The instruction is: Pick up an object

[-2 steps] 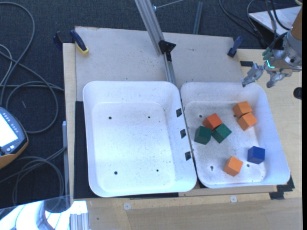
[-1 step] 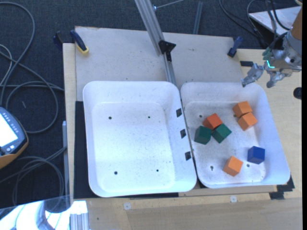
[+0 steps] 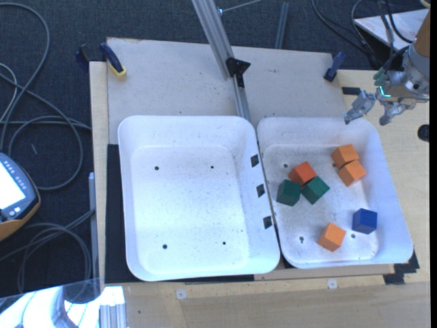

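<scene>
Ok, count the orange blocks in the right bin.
4, all in the right bin: two touching at the far right, one mid-bin against the green blocks, one at the near edge beside the blue block. None looks hidden.

The arm reaches in at the upper right, its orange band cut by the edge, wrist pointing down and leftward, and the gripper [image 3: 369, 112] hangs with its two grey fingers [image 3: 355, 109] spread apart (nothing sits between them).
</scene>
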`<state>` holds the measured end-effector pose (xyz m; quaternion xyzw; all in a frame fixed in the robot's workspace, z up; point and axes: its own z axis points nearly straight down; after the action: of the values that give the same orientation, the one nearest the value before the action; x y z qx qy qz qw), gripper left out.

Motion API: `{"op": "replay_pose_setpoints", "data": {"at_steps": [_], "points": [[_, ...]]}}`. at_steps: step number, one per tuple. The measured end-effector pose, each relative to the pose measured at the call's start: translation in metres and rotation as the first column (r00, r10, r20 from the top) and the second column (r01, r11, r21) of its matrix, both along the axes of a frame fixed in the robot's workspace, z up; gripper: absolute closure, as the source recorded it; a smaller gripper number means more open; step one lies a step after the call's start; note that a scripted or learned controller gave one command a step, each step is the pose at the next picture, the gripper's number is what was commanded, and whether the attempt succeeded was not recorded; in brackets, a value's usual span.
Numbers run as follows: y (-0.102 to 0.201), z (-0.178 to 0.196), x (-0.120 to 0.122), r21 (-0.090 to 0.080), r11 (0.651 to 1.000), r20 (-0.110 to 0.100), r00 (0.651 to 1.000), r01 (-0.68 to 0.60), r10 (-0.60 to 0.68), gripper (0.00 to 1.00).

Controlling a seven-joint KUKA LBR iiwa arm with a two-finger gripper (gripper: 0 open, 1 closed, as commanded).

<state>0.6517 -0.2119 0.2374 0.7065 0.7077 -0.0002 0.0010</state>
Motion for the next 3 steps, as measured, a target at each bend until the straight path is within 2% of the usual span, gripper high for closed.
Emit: {"op": "replay_pose_setpoints", "data": {"at_steps": [3], "points": [[0.0000, 0.0000, 0.0000, 0.000, 1.000, 0.000, 1.000, 0.000, 0.000, 0.00]]}}
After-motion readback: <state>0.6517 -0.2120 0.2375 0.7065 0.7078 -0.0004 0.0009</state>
